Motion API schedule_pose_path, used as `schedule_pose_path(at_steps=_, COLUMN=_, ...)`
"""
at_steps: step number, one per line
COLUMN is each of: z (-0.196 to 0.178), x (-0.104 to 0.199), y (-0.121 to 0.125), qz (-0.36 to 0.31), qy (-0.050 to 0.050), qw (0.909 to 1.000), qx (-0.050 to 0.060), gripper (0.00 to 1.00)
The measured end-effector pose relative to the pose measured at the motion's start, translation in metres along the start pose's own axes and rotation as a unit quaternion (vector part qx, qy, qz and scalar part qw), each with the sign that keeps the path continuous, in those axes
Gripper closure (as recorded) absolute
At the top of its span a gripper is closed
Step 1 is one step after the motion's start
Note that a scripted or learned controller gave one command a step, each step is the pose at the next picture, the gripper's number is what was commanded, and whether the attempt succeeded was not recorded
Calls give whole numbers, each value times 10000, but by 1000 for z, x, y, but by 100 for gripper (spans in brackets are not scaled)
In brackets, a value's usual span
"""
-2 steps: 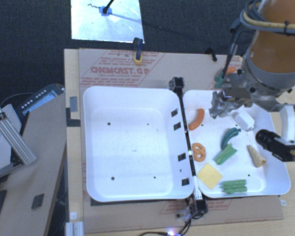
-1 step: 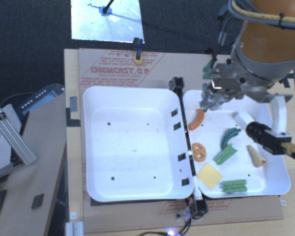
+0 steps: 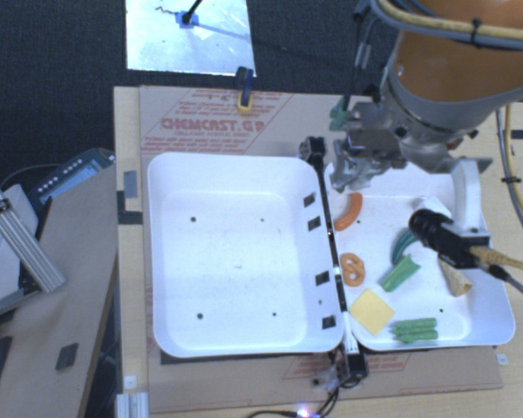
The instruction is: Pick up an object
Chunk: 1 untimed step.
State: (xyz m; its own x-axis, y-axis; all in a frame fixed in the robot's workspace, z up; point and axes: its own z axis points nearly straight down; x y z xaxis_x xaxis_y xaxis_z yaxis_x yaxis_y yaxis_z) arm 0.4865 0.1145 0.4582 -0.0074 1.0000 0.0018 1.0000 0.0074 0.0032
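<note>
Camera view: orange curved sausage-shaped piece (image 3: 349, 211) lies in the right bin (image 3: 492, 316), just below the hand (image 3: 353, 174), apart from it; hand's grip cannot be told. Nearby: pretzel (image 3: 353, 268), flat yellow square (image 3: 371, 311).

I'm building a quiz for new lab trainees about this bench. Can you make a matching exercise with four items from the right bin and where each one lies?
Things:
1. orange sausage
2. pretzel
3. yellow cheese square
4. green ridged piece

Places:
A. near the bin's front rim, right of the yellow square
B. just below the gripper, by the divider
C. front left corner area of the right bin
D. by the divider, between the sausage and the cheese

Pairs: 1-B, 2-D, 3-C, 4-A
</note>
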Motion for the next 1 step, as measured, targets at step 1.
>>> schedule_pose_path(at_steps=1, z=-56, x=45, y=0, qz=-8, qy=10, qw=10000, qx=-22, gripper=100)
